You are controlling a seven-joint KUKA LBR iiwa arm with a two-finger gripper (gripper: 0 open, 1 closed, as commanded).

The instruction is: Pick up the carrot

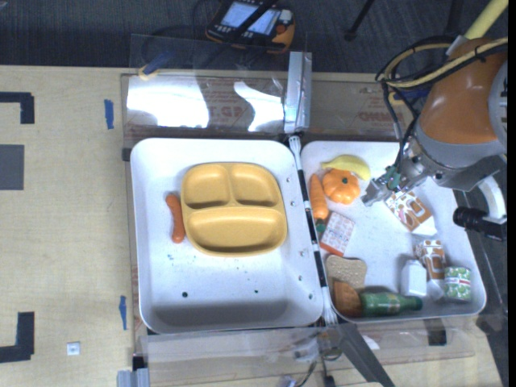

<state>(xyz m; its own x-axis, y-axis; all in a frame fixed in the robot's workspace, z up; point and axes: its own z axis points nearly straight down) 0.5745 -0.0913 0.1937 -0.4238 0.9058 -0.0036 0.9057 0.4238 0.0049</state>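
Claw [377,193]: low in right bin [472,252], grip state indiscernible. Carrot [318,197]: one, lying left of claw against bin's left wall, apart. One pumpkin [341,186] between. One yellow tray [234,208], far left.

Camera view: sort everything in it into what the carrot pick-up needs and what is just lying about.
For the job:
- carrot, at the right bin's left wall
- gripper, over the right bin

Lying about:
- yellow divided plate and orange-red stick, in the left bin
- pumpkin, banana
- bread slice, green bottle
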